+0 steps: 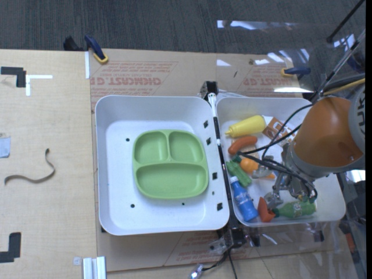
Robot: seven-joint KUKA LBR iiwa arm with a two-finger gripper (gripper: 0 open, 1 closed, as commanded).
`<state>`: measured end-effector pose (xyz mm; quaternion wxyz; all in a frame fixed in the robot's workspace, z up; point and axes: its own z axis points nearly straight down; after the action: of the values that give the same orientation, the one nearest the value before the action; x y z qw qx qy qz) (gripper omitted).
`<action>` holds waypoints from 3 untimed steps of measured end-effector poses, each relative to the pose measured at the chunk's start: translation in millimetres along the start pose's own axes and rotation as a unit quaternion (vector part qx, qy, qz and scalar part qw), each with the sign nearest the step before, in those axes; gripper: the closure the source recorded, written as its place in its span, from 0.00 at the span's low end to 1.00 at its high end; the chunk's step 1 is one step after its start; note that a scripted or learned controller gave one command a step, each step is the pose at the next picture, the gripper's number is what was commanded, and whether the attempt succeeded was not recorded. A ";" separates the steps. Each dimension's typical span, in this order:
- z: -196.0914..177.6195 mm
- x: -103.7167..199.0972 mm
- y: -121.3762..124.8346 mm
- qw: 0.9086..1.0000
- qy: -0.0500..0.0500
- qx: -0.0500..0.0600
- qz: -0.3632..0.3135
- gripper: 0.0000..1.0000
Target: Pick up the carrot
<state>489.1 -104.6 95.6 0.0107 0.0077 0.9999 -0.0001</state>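
A green 3-section plate (170,164) lies in the left bin (110,173); a blue bottle (242,199) in the right.

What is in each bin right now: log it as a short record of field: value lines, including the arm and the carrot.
left bin: shallow white plastic bin holding a light green three-compartment plate
right bin: shallow white plastic bin holding toy foods
carrot: small orange carrot with green top, lying beside the left wall
neighbours: yellow mustard bottle, red sausage, blue bottle
arm: grey arm with orange band, over the right bin
gripper: two-finger gripper, right of the carrot, low in the bin
carrot status: not lifted
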 end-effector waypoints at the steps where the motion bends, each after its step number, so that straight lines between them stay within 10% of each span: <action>1: -8.0 0.9 0.7 1.000 0.003 0.000 -0.003 1.00; 2: -8.5 0.1 0.7 1.000 0.002 0.000 -0.002 0.00; 3: -17.3 -1.3 1.7 1.000 0.001 0.000 -0.004 1.00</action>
<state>490.0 -103.0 113.0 0.0099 0.0032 0.9999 -0.0005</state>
